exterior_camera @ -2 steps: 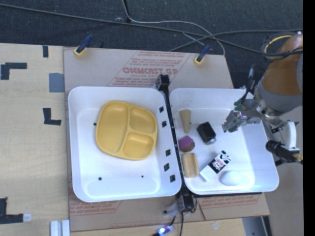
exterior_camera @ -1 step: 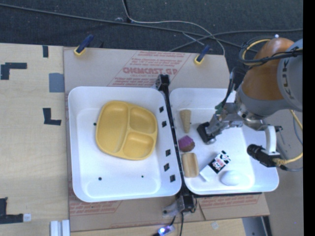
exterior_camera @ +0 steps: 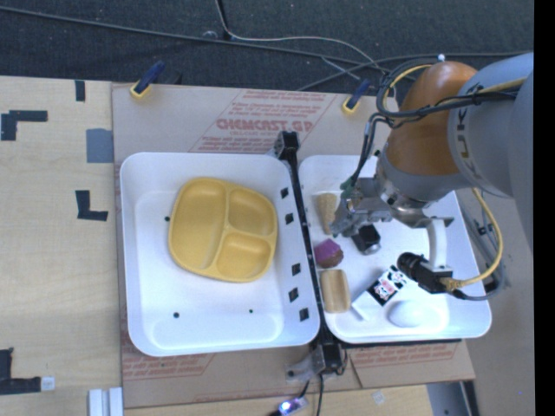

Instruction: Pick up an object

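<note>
Judged as not yet done, and probably only at the reaching step: seen in the gripper nothing that could be called a held object, and seen lying on the floor of the right bin all the loose pieces. Left to do, by this judgement: closing on one piece and raising it clear of the bin. Closest to the gripper, just to its left in the view, a tan block; a little below and left of it, a purple piece; further below, near the divider, a second block; below and to the right of the gripper, a black-and-white piece and beside that a white lump. Well apart to the left, in the left bin, a yellow plate, not near the tool at all. As for the pose: reaching in from the right of the view, with the grey arm bent over the right bin and the orange band just above the wrist, pointing the gripper down and toward the divider side. Low over the bin floor, perhaps touching it, though hard to decide from this slanted view. Impossible to tell whether the gripper is apart or together, being dark, small and partly hidden under the wrist. Likely aimed at the tan block or the purple piece, but said only as a guess.
</note>
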Controlling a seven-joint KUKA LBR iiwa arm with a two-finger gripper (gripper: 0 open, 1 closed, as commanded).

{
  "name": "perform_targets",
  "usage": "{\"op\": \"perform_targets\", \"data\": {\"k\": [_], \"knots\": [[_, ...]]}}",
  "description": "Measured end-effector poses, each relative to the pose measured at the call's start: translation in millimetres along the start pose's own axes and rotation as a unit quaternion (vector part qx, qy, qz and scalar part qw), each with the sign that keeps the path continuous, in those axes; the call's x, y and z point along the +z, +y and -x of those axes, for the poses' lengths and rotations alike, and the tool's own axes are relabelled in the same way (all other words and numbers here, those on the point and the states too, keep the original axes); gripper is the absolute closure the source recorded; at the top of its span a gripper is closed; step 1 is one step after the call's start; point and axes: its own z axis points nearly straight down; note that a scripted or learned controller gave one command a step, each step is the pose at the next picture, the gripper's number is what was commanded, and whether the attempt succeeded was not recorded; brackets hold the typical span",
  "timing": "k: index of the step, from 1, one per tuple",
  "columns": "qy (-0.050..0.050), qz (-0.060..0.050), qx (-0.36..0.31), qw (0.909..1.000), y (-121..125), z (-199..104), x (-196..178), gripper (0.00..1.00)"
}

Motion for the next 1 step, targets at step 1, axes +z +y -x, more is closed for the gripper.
{"op": "perform_targets", "data": {"k": [1], "knots": [[0.000, -0.001, 0.000, 1.0000, -3.4, -56.3, 6.3, 1.00]]}}
